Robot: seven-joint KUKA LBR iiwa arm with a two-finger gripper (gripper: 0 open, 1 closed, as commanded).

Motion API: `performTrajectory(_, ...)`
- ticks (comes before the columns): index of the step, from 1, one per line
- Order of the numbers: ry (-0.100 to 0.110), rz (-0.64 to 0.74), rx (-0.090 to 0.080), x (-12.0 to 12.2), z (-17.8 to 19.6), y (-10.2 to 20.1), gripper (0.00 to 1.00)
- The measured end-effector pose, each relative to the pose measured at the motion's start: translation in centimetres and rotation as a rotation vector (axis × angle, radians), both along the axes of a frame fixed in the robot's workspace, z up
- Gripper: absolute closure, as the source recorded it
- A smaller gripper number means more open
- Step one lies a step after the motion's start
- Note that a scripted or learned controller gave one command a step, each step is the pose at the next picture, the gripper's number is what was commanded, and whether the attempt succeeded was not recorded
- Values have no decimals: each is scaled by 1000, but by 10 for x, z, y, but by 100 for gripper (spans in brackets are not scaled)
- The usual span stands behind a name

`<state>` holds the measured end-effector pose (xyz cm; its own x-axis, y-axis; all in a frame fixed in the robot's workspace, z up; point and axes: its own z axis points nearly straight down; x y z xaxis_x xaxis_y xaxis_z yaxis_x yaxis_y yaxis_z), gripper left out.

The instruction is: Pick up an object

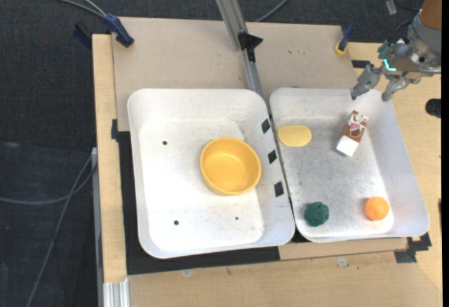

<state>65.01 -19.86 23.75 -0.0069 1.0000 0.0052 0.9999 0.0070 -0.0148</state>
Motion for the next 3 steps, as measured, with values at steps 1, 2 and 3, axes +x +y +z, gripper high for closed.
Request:
performTrajectory(1, -3, 0, -1, 1, 2, 0, 0)
performTrajectory(2, 6, 1, 0, 3, -64, 1, 0)
performTrajectory(3, -14, -1, -7, 3, -115, -4, 0)
